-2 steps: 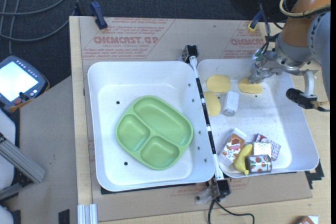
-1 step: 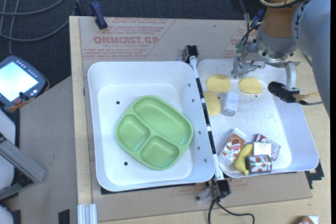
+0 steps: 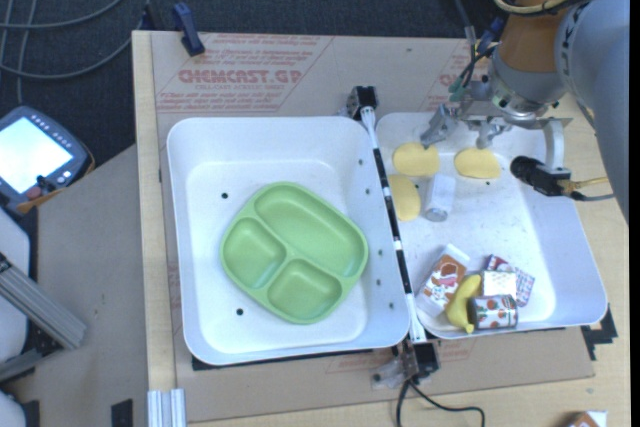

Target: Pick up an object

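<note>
So the pick hasn't really happened yet as far as I can see: the hand (image 3: pixel 462 127) is down at the far end of the right bin (image 3: pixel 570 245), fingers spread apart with nothing between them, sitting just above the yellow pieces (image 3: pixel 416 159). More stuff (banana (image 3: pixel 462 301), small cartons (image 3: pixel 497 297)) is at the near end, and the green tray (image 3: pixel 293 252) is in the left bin (image 3: pixel 200 165). Closing and lifting are left to do

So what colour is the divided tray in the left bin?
Light green, shown clearly in the camera view: divided tray.
</note>
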{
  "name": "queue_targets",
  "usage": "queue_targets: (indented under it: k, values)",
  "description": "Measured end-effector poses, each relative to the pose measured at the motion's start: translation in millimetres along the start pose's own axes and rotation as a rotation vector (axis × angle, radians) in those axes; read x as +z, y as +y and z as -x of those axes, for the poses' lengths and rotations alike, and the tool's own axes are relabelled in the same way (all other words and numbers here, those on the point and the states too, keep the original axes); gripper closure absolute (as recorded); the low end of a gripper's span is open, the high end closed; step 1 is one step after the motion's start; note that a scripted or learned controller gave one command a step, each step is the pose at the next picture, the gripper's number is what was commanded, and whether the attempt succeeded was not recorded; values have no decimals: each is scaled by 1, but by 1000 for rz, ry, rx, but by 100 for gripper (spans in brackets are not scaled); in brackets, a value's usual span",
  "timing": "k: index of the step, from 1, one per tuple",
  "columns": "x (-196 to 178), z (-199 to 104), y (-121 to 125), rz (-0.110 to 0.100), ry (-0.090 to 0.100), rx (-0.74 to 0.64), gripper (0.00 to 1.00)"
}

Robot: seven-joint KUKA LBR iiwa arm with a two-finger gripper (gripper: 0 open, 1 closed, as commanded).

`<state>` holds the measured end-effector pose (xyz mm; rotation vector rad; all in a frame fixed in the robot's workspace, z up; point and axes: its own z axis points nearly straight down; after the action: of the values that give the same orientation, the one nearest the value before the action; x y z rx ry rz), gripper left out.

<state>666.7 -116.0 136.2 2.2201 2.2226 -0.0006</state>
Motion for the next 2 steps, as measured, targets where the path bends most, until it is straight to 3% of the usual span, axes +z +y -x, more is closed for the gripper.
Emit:
queue_targets:
  k: [1,2]
  values:
    - [46,-25,-1,-3,1,0,0]
    - [51,-25,0,-2,1,0,0]
